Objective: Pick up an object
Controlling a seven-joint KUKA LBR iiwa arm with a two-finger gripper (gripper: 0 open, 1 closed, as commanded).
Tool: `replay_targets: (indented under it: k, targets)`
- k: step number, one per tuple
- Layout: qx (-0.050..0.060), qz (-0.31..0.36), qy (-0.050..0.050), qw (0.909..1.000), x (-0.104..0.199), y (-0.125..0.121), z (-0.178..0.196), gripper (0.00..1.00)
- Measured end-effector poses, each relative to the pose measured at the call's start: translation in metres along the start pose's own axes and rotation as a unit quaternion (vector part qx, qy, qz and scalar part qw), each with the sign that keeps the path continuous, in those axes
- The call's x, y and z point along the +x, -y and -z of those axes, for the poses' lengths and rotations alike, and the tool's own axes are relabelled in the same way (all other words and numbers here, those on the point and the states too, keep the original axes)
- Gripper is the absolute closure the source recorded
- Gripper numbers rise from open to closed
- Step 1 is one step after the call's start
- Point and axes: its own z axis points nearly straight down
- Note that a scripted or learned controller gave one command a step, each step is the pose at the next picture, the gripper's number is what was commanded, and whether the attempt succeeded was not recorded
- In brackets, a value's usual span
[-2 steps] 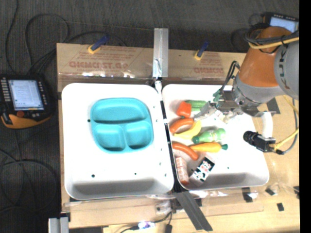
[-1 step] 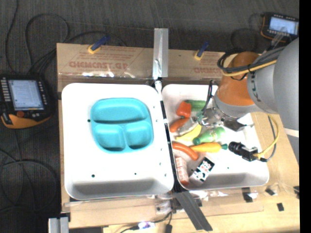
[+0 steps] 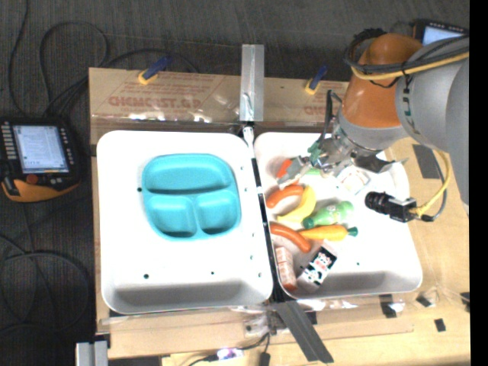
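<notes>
Just below the end effector [image 3: 329, 158] lies a banana [image 3: 303, 202].

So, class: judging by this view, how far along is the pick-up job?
Done: the arm has brought its tool low over the right bin. In hand: nothing visibly held. Left: grasp and lift something; the banana and carrot lie in the bin.

Toy pile [image 3: 309, 227] crowding the right bin's [image 3: 381, 269] left half against the divider wall [image 3: 259, 204], bare floor along its right side, teal tray [image 3: 191, 194] filling the left bin's [image 3: 122, 273] middle, open margins around it
</notes>
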Motion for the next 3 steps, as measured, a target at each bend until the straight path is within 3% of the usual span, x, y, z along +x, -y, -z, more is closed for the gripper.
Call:
replay_targets:
  k: [1,2,3]
  targets:
    - [-0.003,-0.059,0.002,0.9983,-0.019,0.044,-0.093,0.00]
    - [-0.005,-0.059,0.002,0.9982,-0.019,0.043,-0.083,1.00]
    - [0.001,-0.057,0.001,0.9984,-0.022,0.042,0.030,1.00]
